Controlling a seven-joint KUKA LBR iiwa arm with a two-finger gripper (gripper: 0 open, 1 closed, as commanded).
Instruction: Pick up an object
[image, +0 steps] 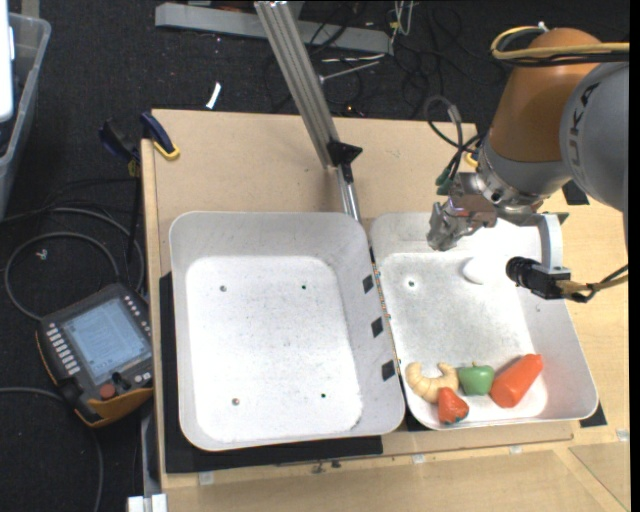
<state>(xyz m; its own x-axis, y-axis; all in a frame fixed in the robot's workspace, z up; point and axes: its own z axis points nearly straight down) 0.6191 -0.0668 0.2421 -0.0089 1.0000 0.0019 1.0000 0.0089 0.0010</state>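
Lying bunched in the near corner of the right bin (560, 330): a cream curved piece (428, 379), a green pepper-like piece (478, 378), a small red strawberry-like piece (452, 405) and an orange carrot-like piece (516, 381). Cream piece touching the red one; green one wedged between cream and orange. All four resting against the bin's near wall. Farther back on the same floor, a small white lump (474, 269), well apart from the group. Left bin (190, 300) alongside, speckled floor, touching the right bin along the shared edge. Gripper (443, 231) hovering over the far left part of the right bin, pointing down, well away from the cluster. Nothing visible in its grasp; cannot tell how wide the tool stands.
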